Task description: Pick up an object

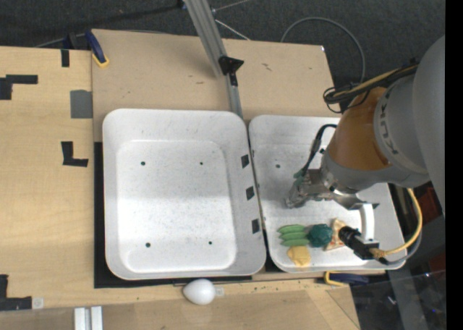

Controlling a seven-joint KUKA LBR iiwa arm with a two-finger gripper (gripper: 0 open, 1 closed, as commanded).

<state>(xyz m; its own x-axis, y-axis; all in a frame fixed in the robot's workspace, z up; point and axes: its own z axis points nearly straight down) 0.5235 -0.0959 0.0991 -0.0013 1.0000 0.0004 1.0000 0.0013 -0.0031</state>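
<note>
The gripper (pixel 295 198) hangs low inside the right bin (pixel 278 140), its tip close to the bin floor; whether it is apart or together cannot be told from this slant. Just below it toward the near rim lie a green ribbed toy (pixel 293 232), a dark teal lump (pixel 320 234) beside that, and a yellow piece (pixel 299 255) nearest the rim. The left bin (pixel 173 191) sits well to the gripper's left. A white egg-shaped object (pixel 199 292) rests on the bench beyond that bin's near edge.
</note>
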